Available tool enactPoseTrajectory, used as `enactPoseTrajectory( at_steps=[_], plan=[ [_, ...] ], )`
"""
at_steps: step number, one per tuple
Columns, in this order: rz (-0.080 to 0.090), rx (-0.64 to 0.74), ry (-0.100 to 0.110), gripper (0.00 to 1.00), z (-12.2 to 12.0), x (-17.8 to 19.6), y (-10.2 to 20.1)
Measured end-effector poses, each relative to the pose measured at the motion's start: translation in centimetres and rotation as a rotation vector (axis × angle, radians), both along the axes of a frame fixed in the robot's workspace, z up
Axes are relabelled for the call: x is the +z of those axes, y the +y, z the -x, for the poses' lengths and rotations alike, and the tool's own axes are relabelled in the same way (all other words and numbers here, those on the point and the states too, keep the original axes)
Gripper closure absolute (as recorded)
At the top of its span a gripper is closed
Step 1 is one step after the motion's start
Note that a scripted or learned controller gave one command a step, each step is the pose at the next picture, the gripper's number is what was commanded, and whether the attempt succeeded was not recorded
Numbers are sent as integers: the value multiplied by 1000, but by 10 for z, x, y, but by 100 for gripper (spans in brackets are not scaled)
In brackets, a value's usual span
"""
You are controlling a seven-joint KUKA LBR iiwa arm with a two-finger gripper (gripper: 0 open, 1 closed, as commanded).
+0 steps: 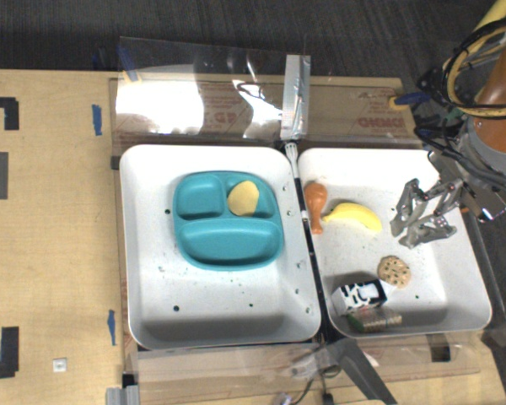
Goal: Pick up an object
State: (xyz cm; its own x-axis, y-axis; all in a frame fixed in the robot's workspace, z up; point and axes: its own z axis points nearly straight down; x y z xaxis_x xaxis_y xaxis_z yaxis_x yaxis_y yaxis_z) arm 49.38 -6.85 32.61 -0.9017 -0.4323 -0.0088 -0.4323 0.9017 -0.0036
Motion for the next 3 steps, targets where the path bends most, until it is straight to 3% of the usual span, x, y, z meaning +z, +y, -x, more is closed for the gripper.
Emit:
enactPoseTrajectory(
  at_steps=[1, 2, 3],
  plan=[
    [3, 246, -1, 100, -7, 36, -44],
    [2, 625, 8, 100, -4, 5, -76],
    [6, 845, 1, 100, -27, 16, -76]
  ],
)
